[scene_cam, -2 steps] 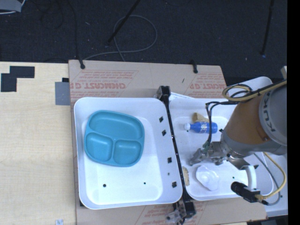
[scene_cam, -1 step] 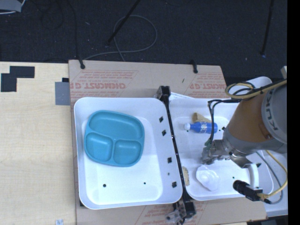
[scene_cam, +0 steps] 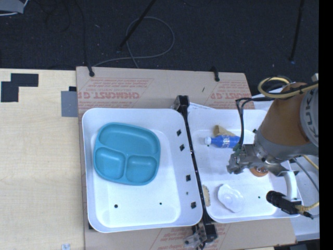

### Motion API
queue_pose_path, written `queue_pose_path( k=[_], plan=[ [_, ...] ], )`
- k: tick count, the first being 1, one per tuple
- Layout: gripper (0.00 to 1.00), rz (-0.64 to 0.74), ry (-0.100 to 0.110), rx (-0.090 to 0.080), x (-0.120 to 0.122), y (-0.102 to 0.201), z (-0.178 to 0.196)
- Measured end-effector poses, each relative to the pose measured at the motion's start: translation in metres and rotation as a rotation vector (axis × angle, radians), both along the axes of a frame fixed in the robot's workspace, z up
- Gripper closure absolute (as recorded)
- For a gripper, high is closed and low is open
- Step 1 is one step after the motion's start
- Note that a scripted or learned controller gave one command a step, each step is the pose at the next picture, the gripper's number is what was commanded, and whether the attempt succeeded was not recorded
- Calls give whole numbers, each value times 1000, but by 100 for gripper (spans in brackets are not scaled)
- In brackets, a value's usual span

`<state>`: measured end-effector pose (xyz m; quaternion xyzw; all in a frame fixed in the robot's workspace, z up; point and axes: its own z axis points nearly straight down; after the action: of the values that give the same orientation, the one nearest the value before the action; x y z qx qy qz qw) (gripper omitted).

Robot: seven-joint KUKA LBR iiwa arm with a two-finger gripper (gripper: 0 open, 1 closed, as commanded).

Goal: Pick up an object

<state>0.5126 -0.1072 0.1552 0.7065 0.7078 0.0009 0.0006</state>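
Observation:
In the right bin (scene_cam: 208, 160) lie a blue bottle with a white cap (scene_cam: 222, 141), a small tan piece (scene_cam: 220, 130) just behind it, a white crumpled lump (scene_cam: 230, 197) near the front, and an orange round thing (scene_cam: 258, 171) partly hidden under the arm. My gripper (scene_cam: 237, 163) hangs low over the middle of the right bin, just in front of the bottle and left of the orange thing. Nothing shows between its fingers.
The left bin (scene_cam: 130, 207) holds a blue divided plate (scene_cam: 126, 152) in its back left part. A black divider rail (scene_cam: 190, 155) runs between the bins. A brownish scrap (scene_cam: 206, 194) lies by the divider at the right bin's front left.

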Motion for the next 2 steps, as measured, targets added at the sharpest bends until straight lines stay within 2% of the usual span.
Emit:
queue_pose_path(
  k=[1,2],
  plan=[
    [100,-1,-2,-1,5,-3,62],
    [100,-2,4,0,4,-4,68]
  ],
)
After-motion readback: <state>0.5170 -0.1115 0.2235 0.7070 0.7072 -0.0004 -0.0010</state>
